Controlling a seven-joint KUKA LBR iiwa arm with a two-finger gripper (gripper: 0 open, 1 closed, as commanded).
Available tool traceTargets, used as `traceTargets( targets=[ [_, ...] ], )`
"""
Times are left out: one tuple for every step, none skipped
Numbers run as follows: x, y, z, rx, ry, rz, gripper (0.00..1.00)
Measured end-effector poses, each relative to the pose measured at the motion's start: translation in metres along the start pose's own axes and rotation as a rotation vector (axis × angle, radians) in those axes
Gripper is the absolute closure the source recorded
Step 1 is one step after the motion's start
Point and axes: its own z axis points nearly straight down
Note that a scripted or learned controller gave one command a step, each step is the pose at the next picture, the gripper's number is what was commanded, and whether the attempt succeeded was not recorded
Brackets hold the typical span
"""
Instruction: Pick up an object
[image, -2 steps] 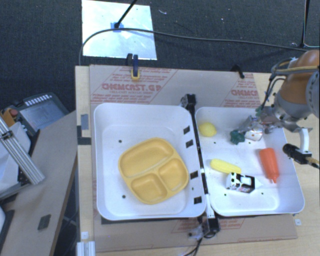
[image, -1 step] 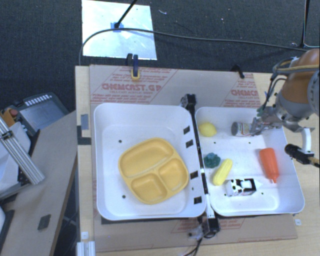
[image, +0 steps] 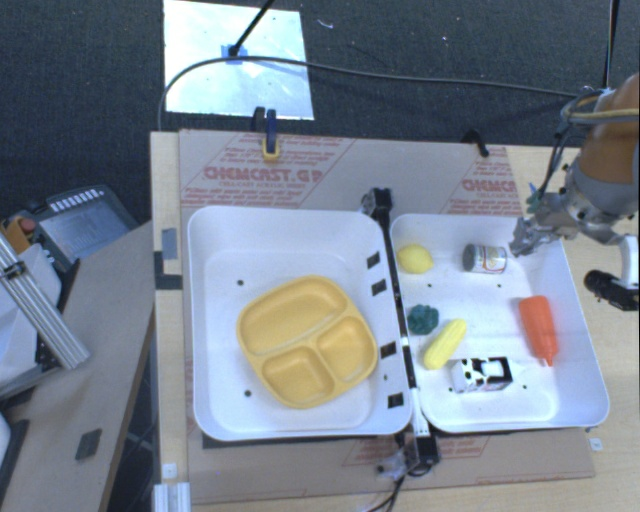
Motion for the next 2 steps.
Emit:
traceTargets(
  targets=[
    [0.003, -0.005, -0.049, 0.0, 0.0, -0.001, 1.0],
    [0.003, -0.004, -0.065, 0.002, 0.001, -0.001, 1.0]
  ],
)
